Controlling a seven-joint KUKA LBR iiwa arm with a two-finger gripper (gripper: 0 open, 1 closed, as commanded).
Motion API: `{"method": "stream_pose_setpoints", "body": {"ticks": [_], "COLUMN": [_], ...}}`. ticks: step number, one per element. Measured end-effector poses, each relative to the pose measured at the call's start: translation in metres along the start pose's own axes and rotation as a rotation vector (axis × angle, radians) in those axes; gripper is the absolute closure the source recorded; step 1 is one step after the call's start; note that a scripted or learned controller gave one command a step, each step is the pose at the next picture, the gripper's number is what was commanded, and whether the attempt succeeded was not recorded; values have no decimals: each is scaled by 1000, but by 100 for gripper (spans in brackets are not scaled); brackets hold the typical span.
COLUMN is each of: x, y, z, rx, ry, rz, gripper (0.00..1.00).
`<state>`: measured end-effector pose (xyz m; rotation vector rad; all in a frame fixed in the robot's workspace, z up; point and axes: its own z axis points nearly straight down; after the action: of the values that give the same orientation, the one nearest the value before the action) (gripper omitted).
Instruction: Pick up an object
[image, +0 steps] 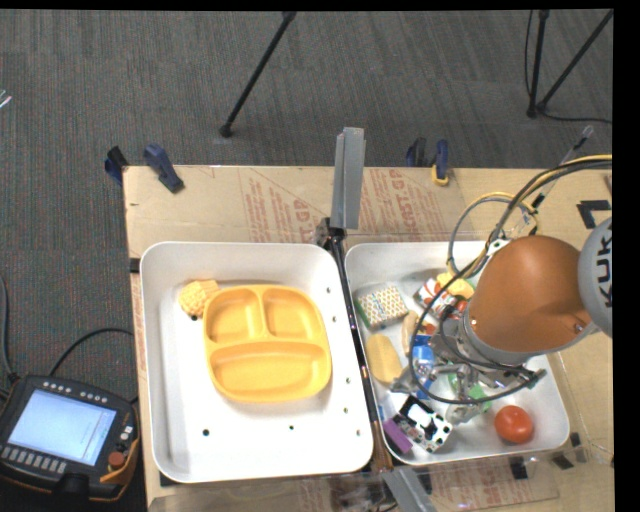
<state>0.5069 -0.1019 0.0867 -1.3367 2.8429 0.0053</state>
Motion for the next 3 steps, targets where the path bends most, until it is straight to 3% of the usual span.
{"method": "stream_pose_setpoints", "body": {"ticks": [2, 3], "x": [-15, -55], "y": [9, -56], "z": [0, -22], "rx": [1, 3], "ry": [2, -3], "rz": [289, 105], "gripper": [0, 0]}}
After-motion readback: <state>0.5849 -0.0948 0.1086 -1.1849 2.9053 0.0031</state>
